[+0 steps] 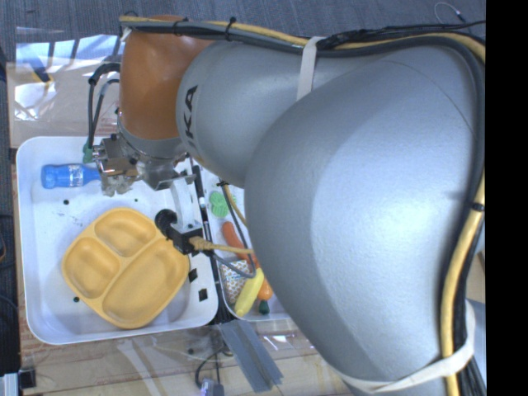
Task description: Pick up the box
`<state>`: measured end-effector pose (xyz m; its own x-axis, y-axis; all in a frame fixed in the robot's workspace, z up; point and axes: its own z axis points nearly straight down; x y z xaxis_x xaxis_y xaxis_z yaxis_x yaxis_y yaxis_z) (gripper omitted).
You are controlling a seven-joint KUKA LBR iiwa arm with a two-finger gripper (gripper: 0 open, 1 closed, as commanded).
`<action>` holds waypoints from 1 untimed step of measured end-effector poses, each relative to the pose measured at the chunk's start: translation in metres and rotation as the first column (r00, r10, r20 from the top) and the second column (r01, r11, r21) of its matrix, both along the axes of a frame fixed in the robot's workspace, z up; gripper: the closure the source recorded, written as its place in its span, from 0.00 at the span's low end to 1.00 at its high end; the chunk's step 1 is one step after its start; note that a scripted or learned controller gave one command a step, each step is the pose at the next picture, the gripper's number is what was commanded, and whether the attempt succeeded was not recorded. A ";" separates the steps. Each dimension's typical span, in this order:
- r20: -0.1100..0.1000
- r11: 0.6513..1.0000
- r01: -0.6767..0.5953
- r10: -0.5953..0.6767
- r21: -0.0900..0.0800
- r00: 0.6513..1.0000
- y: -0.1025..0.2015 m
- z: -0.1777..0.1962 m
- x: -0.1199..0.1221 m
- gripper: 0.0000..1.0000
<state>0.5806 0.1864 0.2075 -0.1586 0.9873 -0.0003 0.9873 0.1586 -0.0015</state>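
Note:
My gripper hangs over the back of the left bin, below the orange band of the wrist. It is right beside the capped end of a blue bottle that lies on its side at the bin's back left. A yellow divided plate lies in the middle of this bin, in front of the gripper. The grey arm covers most of the right bin.
In the visible strip of the right bin lie a green item, an orange carrot-like piece, a yellow banana-like piece and a mesh-patterned item. A ridge between the bins runs beside the plate.

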 end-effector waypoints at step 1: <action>-0.009 0.949 0.316 -0.316 -0.007 0.949 -0.017 -0.091 -0.107 1.00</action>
